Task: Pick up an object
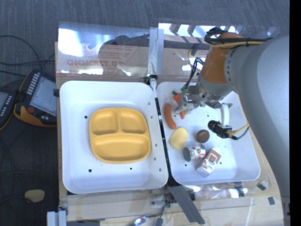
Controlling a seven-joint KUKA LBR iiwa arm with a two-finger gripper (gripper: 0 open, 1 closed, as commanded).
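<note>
Camera view, looking down at a slant: a small orange carrot-like toy (pixel 178 99) lies in the upper left part of the right bin (pixel 244 168), and the gripper (pixel 185 103) is down right beside it, seemingly touching it. The fingers sit too close and too dark against the toy for me to tell how far apart they are, or whether anything sits between them. I judge the step to be the grasp itself, with the lift not yet done. The next move calls for a firm close on the toy, then a straight rise. Just below and left of the gripper lies an orange sausage (pixel 169 116). Further below are a yellow chip-like piece (pixel 178 138), a brown ball (pixel 202 136), a small can (pixel 194 152) and a small carton (pixel 208 162). Well to the left, a yellow divided plate (pixel 120 134) rests in the left bin (pixel 75 173).
</note>
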